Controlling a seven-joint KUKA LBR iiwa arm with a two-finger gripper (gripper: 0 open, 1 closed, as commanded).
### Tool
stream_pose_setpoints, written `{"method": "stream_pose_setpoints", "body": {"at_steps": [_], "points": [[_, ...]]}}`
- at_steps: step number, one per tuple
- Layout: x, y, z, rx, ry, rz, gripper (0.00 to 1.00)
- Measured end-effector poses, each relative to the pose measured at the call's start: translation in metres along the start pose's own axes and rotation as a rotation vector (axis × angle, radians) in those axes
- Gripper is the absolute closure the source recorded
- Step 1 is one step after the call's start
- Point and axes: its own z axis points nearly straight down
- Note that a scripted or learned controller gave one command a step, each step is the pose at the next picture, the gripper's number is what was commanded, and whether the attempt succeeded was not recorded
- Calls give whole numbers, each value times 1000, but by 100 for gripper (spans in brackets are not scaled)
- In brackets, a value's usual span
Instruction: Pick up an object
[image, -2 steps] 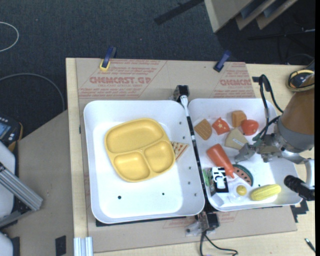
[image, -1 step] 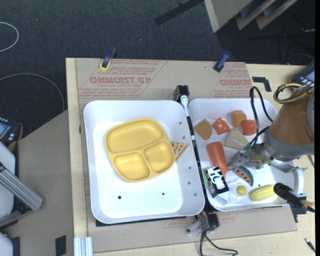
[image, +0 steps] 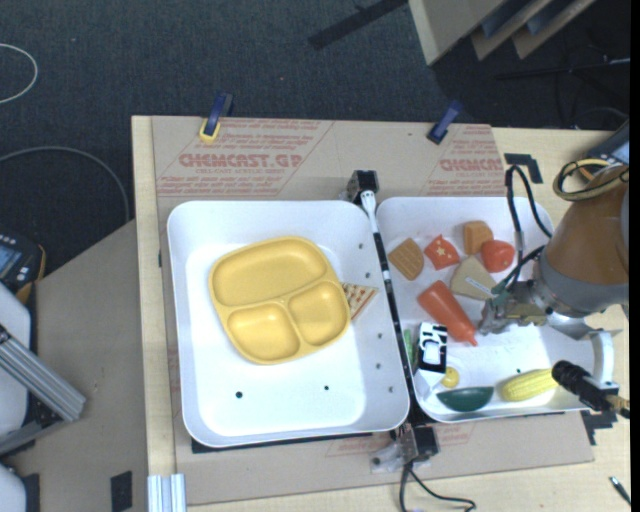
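In the right bin (image: 520, 345) lie several toy foods: a brown bread piece (image: 406, 258), a red piece (image: 441, 252), an orange block (image: 477, 237), a red tomato (image: 498, 255), a beige wedge (image: 468, 279), an orange-red carrot (image: 447, 311), a black-and-white item (image: 432, 347), a small yellow piece (image: 450, 377), a green cucumber (image: 465, 398) and a corn cob (image: 527, 384). My gripper (image: 497, 312) is low over this bin, just right of the carrot and below the beige wedge. I see nothing clearly held in it.
The left bin (image: 200, 380) holds a yellow divided plate (image: 277, 298) and a waffle piece (image: 358, 297) at its right side. The arm's grey body (image: 590, 260) covers the right bin's right part. A black rail (image: 385, 290) separates the bins.
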Motion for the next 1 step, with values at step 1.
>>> {"method": "stream_pose_setpoints", "body": {"at_steps": [1], "points": [[-1,0,-41,-2,-1,-2,100]]}}
